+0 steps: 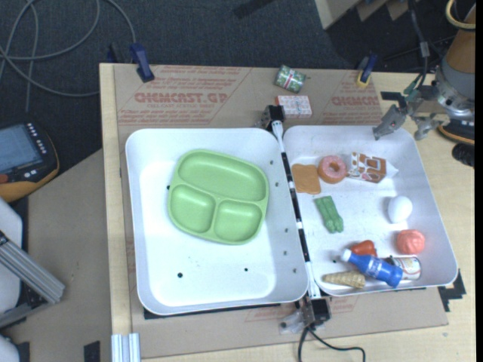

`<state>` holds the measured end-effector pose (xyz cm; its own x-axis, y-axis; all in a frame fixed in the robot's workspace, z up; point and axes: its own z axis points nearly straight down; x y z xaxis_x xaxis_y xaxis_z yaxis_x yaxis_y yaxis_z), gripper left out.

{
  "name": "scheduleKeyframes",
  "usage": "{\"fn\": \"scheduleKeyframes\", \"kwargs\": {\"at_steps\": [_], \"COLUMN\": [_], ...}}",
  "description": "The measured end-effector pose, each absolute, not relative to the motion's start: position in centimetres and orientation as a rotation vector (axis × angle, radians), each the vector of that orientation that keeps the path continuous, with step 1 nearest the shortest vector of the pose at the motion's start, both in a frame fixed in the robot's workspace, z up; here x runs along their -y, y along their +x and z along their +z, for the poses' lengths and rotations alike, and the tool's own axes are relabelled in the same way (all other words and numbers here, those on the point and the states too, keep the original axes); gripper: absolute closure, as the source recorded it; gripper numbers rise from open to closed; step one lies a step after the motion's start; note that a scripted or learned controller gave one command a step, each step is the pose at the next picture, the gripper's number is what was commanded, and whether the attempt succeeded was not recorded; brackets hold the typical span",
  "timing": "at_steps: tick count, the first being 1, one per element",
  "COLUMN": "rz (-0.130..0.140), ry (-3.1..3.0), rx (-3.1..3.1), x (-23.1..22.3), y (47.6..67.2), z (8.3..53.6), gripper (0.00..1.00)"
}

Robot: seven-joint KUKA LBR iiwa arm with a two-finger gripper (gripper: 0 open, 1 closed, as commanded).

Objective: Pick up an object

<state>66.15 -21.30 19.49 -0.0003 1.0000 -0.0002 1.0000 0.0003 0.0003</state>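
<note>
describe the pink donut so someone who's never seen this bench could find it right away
Start at the right-hand shallow white bin. Along its far edge lies a pink ring-shaped toy donut, between a flat tan toast slice and a small brown-and-white carton. It alone has a centre hole.

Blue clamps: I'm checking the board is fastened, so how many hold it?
2. One blue clamp grips the board's far edge near its left corner; the other clamp grips the same edge behind the right bin. The near edge may hide more.

Bench (121,202) bears two white bins (151,277), side by side.
</note>
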Motion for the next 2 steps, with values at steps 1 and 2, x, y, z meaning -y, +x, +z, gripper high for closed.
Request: {"fn": "scheduleKeyframes", "kwargs": {"at_steps": [1,2], "rz": [0.011,0.028], "ry": [2.209,2.200], "rx": [-2.211,-2.215], "x": [16.2,19.9], "y": [62.1,65.7], "z": [10.7,10.0], "gripper": [0.00,0.00]}}
